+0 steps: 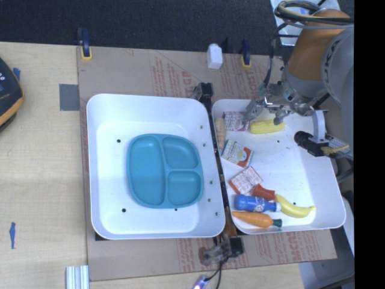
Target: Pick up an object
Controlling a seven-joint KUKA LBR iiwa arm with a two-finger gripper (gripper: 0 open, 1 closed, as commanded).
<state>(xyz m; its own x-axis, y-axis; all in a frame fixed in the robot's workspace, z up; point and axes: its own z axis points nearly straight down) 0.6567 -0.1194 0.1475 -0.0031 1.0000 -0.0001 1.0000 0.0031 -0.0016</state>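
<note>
The gripper [269, 114] hangs low over the far part of the right bin [313, 179], its fingers spread apart, one on each side of a small yellow piece [266, 127] that lies just beneath them. Whether the fingers press on it I cannot tell (the piece appears to rest on the bin floor). Left of it lies a printed packet [234, 122], then two more packets [236, 153] nearer. In the near corner sit a blue bottle [257, 205], a carrot [255, 219] and a banana [295, 208]. The left bin [108, 161] holds a blue divided tray [165, 170].
</note>
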